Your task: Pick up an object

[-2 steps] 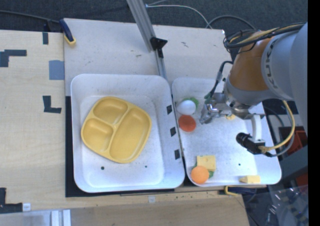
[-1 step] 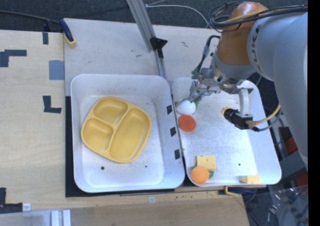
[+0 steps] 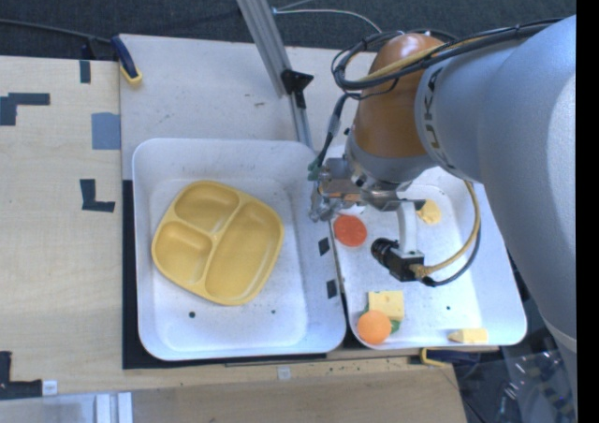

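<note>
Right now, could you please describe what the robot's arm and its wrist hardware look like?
The arm is bulky, rounded and grey, with an orange band above the wrist. Thin black cables loop over that band, a yellowish cable curves below, and metal gripper hardware sits underneath.

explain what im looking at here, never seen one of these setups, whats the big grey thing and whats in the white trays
The big grey shape with the orange band is a robot arm, reaching in from the right of the picture. The single camera is fixed above the bench and looks down at a slant. At the arm's tip is a small two-finger gripper, hanging over the divide between two shallow white bins; the arm hides its fingers, so I cannot tell their state or see anything held.

The left bin holds a yellow divided plate. The right bin holds small toy-like items: a red round piece just below the gripper, an orange ball touching a yellow block, a small yellow piece and a small yellow bar by the near edge. The job is to pick up one object.
</note>
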Action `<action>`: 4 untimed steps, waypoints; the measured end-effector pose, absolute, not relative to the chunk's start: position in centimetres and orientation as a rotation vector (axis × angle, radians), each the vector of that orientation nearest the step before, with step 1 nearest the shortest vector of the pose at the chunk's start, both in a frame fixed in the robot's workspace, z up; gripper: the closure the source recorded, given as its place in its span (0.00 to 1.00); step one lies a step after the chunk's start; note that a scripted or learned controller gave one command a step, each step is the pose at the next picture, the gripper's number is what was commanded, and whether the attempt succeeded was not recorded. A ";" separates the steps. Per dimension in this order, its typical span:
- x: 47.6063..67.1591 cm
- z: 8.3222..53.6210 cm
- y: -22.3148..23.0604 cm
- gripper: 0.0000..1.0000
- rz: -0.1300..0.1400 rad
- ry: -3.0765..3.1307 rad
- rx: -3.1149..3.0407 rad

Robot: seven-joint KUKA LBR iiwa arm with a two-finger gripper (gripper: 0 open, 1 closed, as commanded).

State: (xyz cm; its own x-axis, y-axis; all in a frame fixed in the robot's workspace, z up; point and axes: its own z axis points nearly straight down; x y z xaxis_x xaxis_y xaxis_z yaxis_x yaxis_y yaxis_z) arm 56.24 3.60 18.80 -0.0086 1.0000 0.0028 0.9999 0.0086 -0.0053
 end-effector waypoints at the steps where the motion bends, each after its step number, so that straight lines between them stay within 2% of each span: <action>1: 59.3 18.8 9.2 1.00 -0.002 -2.229 -2.212; 2: 59.0 22.7 3.0 1.00 0.000 -2.220 -2.227; 3: 52.5 18.6 4.3 1.00 0.012 -2.217 -2.216; 4: 55.2 21.2 -1.3 1.00 0.001 -2.220 -2.228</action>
